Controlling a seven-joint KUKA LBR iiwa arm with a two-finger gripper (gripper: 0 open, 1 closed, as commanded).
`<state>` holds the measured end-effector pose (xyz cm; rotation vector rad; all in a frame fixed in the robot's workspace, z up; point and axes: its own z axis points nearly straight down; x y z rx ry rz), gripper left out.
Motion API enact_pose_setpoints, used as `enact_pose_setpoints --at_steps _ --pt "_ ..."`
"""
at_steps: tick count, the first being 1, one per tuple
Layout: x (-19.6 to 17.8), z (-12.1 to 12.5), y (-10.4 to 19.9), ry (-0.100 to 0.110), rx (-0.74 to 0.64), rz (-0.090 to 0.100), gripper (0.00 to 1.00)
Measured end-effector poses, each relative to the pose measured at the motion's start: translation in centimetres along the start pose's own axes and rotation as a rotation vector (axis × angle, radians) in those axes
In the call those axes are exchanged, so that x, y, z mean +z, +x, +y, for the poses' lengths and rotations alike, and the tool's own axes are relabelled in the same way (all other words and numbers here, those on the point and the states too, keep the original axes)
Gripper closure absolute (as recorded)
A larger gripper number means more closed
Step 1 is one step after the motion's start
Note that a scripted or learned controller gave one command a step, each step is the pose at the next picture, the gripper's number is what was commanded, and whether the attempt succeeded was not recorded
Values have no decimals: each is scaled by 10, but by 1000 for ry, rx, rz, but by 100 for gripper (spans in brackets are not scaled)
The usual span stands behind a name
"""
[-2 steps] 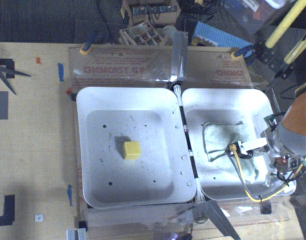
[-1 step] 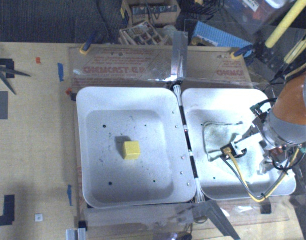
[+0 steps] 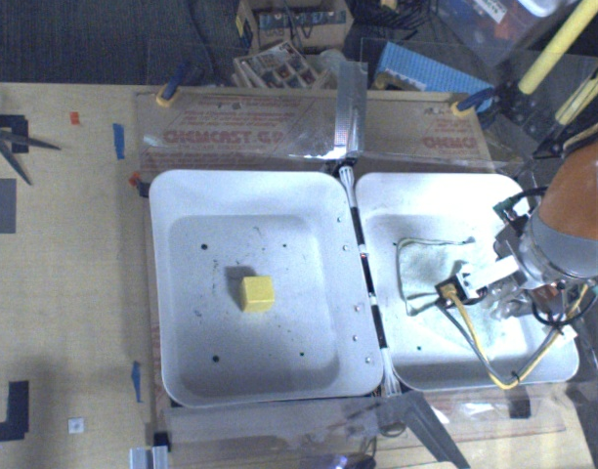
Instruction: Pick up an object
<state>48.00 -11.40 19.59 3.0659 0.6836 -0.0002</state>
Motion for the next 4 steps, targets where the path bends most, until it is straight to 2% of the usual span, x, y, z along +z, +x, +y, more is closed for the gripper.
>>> enact_pose_setpoints --at_steps 1,2,3,4 --pt "73 -20 7 5 -231 -2 100" --pt "12 -8 48 2 -261 -1 100" --pt "12 -71 32 4 -230 -3 100" --pt "5 -87 40 1 105 -1 100"
